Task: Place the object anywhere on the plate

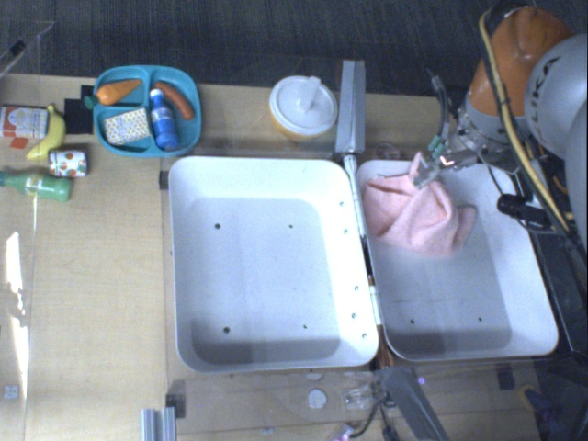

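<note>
Reaching in from the right, the gripper (432, 168) sits at the upper edge of the pink cloth (415, 216) in the right bin (478, 329). A corner of the cloth looks pulled up toward the tool, but whether it's actually pinched can't be told from this angle.

Cloth is bunched in the bin's upper-left part, most of it flat on the floor, w/ one end near the divider between bins.

Left bin (266, 274) sits just beside. No obvious plate in either bin; the nearest candidate is the blue divided plate (147, 110) on the bench, well apart at upper left, already loaded w/ toy food.

Risks, as I judge them:
- Thin corner grab → fabric slips out on lift.
- Cloth drags and catches the bin wall or the divider rail.
- Long carry over left bin → sagging cloth drops short.
- Landing on the plate could knock toy food off.
</note>
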Robot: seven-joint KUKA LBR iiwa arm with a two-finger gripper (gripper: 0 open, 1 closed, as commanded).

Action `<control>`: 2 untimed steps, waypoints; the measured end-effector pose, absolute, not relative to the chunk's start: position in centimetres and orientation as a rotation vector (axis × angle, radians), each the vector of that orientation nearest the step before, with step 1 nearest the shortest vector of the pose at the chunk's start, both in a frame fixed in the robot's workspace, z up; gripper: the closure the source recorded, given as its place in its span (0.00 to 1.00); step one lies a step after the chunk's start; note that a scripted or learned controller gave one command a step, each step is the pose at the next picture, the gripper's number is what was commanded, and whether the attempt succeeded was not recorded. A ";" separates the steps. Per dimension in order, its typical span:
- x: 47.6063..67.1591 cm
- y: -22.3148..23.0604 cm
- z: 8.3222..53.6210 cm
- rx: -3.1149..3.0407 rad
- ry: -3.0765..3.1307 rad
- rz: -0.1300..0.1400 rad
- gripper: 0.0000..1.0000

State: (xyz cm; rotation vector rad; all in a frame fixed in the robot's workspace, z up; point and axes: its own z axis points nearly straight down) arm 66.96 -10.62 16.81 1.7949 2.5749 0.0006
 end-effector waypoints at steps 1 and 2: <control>67.1 -10.4 22.0 1.782 2.581 0.004 1.00; 66.1 -5.6 21.2 1.227 2.888 0.003 1.00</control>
